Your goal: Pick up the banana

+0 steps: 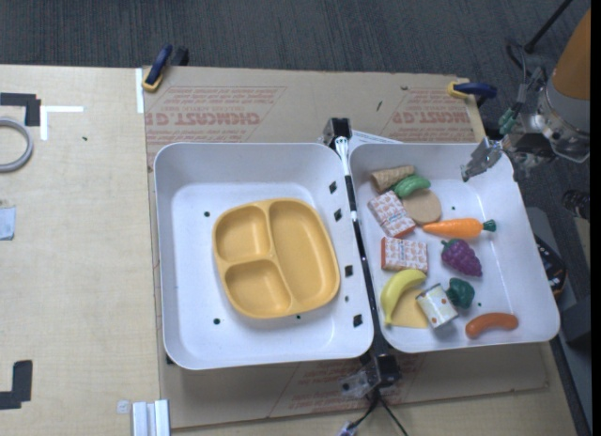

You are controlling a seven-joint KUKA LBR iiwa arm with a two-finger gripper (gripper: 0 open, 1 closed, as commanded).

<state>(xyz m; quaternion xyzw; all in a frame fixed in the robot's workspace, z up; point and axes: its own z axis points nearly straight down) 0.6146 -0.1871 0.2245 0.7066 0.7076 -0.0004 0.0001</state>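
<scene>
The yellow banana lies curved in the right bin, near its front left, with its lower end against a small white box. My gripper hangs over the far right corner of that bin, well away from the banana and above the other items. Nothing shows in it.
Around the banana in the right bin lie two red-and-white wafer packets, a carrot, purple grapes, a sausage, a green vegetable and bread pieces. The left bin holds a yellow divided plate.
</scene>
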